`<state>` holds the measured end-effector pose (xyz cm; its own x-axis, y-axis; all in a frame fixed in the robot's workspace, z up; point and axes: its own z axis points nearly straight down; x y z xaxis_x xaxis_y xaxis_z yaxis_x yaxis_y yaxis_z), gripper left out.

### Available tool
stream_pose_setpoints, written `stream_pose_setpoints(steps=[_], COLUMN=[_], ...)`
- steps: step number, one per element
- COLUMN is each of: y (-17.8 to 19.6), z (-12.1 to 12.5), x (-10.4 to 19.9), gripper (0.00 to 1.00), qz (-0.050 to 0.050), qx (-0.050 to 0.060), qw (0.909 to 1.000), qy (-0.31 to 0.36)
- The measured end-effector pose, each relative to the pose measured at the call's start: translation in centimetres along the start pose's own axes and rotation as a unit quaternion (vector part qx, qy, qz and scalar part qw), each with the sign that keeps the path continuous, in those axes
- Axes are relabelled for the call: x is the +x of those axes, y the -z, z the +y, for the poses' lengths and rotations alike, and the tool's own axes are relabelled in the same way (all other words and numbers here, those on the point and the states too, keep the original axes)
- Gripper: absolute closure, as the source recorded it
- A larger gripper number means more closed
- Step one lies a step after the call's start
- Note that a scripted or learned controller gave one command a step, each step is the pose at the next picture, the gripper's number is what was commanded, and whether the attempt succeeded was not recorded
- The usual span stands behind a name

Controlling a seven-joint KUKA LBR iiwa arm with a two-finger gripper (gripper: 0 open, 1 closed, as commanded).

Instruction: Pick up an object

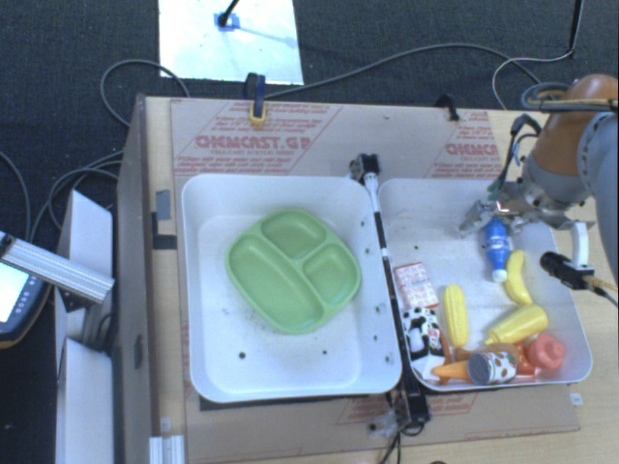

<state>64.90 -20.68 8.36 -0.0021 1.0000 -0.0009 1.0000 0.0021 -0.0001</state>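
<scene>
My gripper [495, 222] hangs over the back of the right bin [426, 211], under the grey wrist with the orange band. Its two fingers stand apart, so it is open. A small blue bottle [496, 246] with a white cap lies on the bin floor just below them. Its upper end reaches up between the fingertips, which do not close on it. A yellow banana [519, 278] lies just right of the bottle.
Further forward in the right bin lie a corn cob [455, 317], a yellow squash [515, 325], a red fruit [546, 351], a carrot [448, 368], a can [493, 365], a cow-patterned toy [419, 329] and a red-white packet [414, 283]. The left bin [222, 356] holds a green divided plate [293, 271].
</scene>
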Motion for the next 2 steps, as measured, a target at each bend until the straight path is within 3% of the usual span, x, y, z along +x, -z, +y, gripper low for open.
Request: stream_pose_setpoints(steps=[1,2], y=[0.2,1.3], z=[-1.7,-1.6], x=[0.0,0.0], gripper=[0.0,1.0], qz=[0.0,-0.001], qx=[-0.001,-0.003], qw=[1.0,1.0], qy=[0.0,0.002])
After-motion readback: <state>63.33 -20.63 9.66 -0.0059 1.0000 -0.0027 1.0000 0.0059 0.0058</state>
